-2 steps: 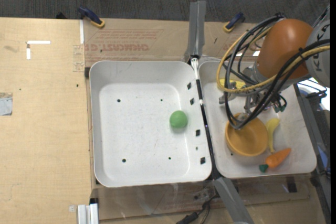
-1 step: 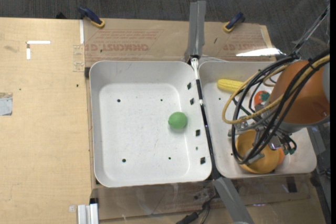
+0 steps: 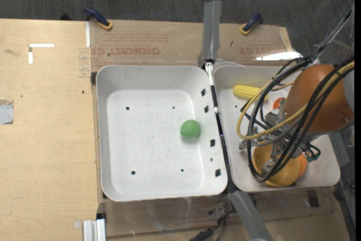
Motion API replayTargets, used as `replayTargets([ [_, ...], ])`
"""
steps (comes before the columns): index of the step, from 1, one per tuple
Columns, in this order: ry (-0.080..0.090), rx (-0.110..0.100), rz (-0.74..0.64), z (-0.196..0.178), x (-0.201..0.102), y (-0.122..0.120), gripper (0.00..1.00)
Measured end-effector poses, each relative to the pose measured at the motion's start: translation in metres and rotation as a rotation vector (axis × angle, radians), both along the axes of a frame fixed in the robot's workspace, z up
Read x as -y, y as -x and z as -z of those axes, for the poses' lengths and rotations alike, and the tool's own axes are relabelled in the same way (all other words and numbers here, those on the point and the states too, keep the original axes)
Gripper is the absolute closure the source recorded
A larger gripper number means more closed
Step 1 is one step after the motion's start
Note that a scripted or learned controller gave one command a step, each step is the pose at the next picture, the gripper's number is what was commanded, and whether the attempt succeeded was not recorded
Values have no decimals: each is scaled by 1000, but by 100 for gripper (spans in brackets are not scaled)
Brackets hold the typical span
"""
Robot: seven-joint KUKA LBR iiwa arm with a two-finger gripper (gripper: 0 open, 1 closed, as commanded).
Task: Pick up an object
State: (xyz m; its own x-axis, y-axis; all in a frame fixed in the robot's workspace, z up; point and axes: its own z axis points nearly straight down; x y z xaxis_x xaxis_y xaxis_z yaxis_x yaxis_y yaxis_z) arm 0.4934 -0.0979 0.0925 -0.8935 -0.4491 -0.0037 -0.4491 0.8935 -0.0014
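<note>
Orange fruit-like object (image 3: 285, 173) lies at the near side of the right bin (image 3: 237, 178), under the arm's wrist (image 3: 316, 99) and cable loops (image 3: 256, 121). Whether the jaws are open or closed, I cannot tell. My worry: they descend blind and clip the yellow corn cob (image 3: 246, 91) or slip off the rounded surface.

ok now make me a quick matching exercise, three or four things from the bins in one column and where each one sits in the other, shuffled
Things:
1. green ball
2. yellow corn cob
3. orange round object
4. blue-and-orange clamp

Places:
A. near front of the right bin, partly under the arm's cables
B. on the cardboard's far edge, beyond the left bin
C. right of centre in the left bin, alone
D. near the far wall of the right bin

Pairs: 1-C, 2-D, 3-A, 4-B
</note>
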Motion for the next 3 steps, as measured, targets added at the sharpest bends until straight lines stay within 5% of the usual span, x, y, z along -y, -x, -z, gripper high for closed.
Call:
replayTargets([
  [1, 0, 2, -156, -1, 61, -82, 0],
  [2, -1, -2, -44, 1, 14, -5, 0],
  [3, 3, 27, -47, -15, 13, -13, 100],
])
